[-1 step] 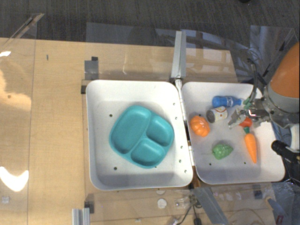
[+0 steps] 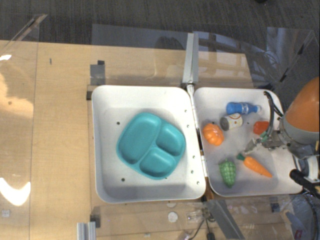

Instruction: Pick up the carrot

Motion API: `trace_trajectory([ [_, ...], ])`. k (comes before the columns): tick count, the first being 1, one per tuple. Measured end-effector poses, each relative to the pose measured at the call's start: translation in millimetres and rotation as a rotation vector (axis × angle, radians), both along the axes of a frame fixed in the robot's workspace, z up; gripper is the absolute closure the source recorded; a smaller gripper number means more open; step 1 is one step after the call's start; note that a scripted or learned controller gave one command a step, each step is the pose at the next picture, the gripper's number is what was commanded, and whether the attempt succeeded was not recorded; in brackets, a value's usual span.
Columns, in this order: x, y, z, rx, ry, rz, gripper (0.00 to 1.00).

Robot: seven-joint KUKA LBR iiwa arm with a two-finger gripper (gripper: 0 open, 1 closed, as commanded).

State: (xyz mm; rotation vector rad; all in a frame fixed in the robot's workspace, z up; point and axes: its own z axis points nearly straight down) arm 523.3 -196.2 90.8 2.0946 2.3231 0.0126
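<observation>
The carrot (image 2: 257, 166) is orange with a small green top. It lies flat in the right bin (image 2: 285, 184), near the front, with its top pointing left. My gripper (image 2: 255, 144) reaches in from the right edge under the orange-banded wrist (image 2: 304, 111). It hangs just behind the carrot's leafy end, with a small gap between them. Nothing shows in its grasp.
The right bin also holds a blue bottle (image 2: 241, 108), a small can (image 2: 231, 121), an orange pumpkin-like toy (image 2: 212, 134), a red item (image 2: 260, 127) and a green bumpy toy (image 2: 228, 173) left of the carrot. A teal divided plate (image 2: 151, 145) fills the left bin (image 2: 105, 184).
</observation>
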Motion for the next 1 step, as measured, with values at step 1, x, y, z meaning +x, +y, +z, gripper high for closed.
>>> trace_trajectory([
  [1, -29.8, 38.2, 0.9, -0.007, -0.004, 0.272, 0.0],
])
